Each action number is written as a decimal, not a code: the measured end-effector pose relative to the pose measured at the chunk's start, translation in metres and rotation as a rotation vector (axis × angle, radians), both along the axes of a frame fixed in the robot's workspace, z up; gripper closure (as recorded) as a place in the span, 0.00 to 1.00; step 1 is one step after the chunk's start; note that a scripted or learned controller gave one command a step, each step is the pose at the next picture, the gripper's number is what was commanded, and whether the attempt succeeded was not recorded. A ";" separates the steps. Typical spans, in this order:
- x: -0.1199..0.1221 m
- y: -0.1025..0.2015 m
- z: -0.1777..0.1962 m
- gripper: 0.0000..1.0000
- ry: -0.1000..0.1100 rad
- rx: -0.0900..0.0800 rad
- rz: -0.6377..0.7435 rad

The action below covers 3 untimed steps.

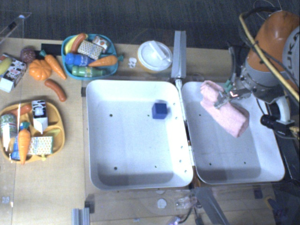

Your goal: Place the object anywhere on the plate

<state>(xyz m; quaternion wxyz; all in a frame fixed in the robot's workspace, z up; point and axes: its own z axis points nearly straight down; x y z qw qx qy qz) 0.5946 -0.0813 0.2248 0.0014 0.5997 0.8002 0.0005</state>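
Observation:
A small blue cube [160, 110] lies in the left white bin [117, 172], near its upper right part. In the right white bin [243, 168], a pink folded cloth [229, 116] stretches slantwise from upper left to lower right. My gripper [224, 97] hangs low over the cloth's upper half, touching it or just above it, and the orange and grey arm [274, 36] reaches in from the upper right. The wrist hides the gripper's tips.
A white lidded bowl [155, 55] stands behind the bins. Left of the bins lie a blue bowl of toy food [89, 55], a yellow plate [55, 125] with toy food, and loose toy vegetables [44, 69]. Cables [262, 46] loop by the arm.

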 end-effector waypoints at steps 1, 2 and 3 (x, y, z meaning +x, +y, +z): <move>0.001 0.002 0.000 1.00 -0.001 0.000 0.007; 0.006 0.053 -0.005 1.00 -0.001 0.000 0.412; -0.008 0.098 -0.005 1.00 -0.001 0.000 0.815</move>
